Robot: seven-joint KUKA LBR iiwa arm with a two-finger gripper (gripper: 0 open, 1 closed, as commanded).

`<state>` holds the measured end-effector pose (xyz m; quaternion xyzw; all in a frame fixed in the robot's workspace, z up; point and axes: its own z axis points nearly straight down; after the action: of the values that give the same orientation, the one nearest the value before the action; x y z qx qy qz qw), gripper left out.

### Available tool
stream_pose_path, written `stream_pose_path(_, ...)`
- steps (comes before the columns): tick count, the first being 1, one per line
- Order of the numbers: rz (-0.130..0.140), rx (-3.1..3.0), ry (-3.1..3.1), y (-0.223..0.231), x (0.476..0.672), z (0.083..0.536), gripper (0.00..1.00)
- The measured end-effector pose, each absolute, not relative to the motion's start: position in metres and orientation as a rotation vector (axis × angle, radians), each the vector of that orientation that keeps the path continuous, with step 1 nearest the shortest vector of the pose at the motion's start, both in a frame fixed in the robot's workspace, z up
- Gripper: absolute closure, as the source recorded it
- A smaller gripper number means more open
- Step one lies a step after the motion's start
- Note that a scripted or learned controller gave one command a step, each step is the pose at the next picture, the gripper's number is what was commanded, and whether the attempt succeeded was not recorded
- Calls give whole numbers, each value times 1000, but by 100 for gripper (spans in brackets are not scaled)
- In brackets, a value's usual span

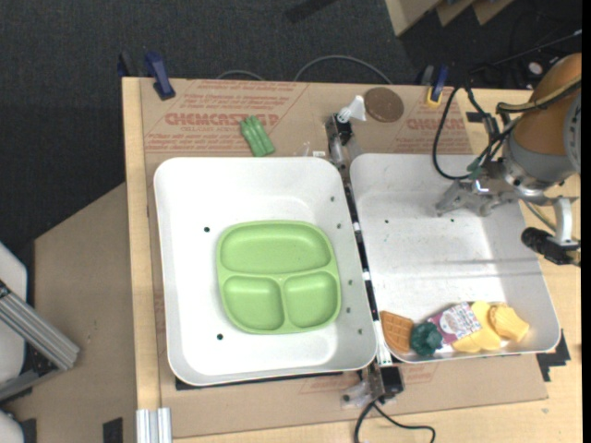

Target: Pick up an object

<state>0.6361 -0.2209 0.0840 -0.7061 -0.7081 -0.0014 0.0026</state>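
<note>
Your hand (476, 195) hovers over the right bin's (416, 238) far side; whether it's spread you cannot tell. The toys (459, 329) crowd the near edge, well apart. Aim for an outer piece, like the yellow one (508, 322).

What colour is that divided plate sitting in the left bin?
Light green, all over. The plate shows plainly in the camera view, lying in the left bin.
</note>
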Motion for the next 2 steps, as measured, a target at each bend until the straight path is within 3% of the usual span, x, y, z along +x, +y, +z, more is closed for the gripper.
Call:
stream_pose_path(1,-3,-2218,-2226,-222,636,96,100)
stream_pose_path(2,-5,-2220,-2229,-222,637,107,100)
